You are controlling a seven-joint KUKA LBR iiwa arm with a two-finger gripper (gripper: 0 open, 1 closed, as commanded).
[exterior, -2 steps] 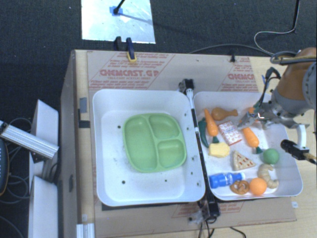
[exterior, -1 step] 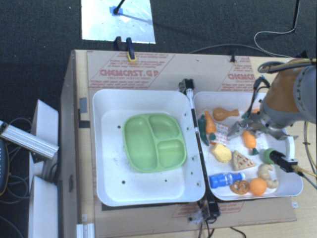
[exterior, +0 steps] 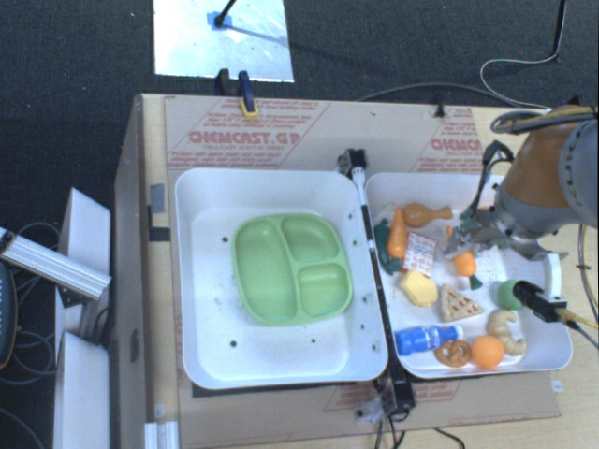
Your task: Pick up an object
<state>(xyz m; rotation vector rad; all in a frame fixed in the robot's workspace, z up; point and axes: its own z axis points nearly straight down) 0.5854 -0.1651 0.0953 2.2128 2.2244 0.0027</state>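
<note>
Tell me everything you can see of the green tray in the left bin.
The green tray is pale green, looks like smooth plastic, and has rounded corners. Raised ridges split it into three compartments: one large at the view's left, two smaller at the right. All three look bare. It lies flat, slightly rotated, on the floor of the left bin, roughly centred and apart from the walls. Only the bin floor touches it.

Bright even overhead light, soft shadows, slightly grainy
</note>
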